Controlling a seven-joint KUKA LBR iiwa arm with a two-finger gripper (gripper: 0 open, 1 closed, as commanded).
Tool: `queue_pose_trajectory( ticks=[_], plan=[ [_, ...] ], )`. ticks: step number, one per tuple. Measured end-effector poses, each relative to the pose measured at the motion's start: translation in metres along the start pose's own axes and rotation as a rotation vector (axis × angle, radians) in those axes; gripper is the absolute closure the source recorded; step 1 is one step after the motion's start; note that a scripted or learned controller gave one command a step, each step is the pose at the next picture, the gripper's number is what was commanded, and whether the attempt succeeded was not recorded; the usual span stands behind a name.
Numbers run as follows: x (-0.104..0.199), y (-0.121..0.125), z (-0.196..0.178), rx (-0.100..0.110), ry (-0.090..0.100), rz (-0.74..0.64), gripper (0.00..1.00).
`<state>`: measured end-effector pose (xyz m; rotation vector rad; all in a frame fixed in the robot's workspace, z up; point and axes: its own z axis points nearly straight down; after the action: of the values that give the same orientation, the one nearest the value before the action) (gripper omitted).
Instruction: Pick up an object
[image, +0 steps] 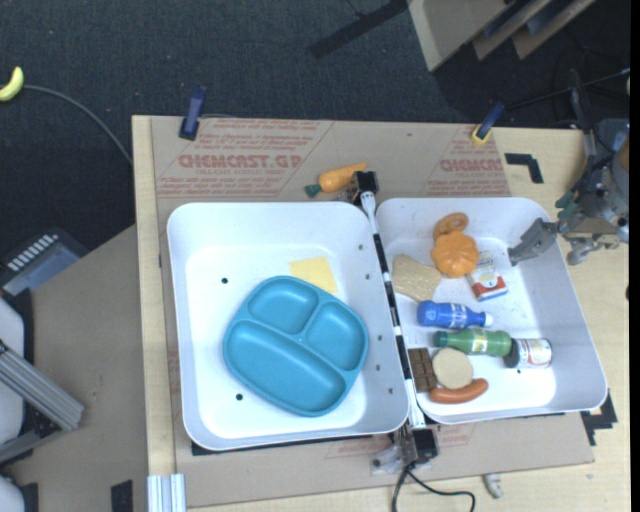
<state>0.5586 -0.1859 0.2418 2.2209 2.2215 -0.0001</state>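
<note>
My gripper (553, 246) hangs over the right bin's (575, 330) far right side, open, with nothing between its fingers. One finger (526, 243) points toward the bin's middle. To its left lie an orange toy fruit (458, 255), a brown pretzel (452, 222) and a small red and white box (488, 288). Nearer the front are a blue bottle (452, 315), a green bottle (478, 342), a can (534, 352), a round cookie (453, 370) and a sausage (457, 392).
The left bin (200, 260) holds a blue divided plate (295, 345) and a yellow cheese slice (316, 272). A tan cracker (415, 277) and a chocolate bar (422, 372) lie by the divider. An orange carrot (338, 180) rests on the board behind the bins.
</note>
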Motion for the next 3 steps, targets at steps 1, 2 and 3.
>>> queue_pose_trajectory(
  ticks=[1, 2, 3],
  plan=[
    [0.039, 0.065, 0.102, 0.002, 0.001, -0.001, 0.00],
    [0.047, 0.108, 0.158, 0.000, 0.000, -0.001, 0.00],
    [0.047, 0.109, 0.146, -0.004, -0.002, -0.002, 1.00]
  ],
)
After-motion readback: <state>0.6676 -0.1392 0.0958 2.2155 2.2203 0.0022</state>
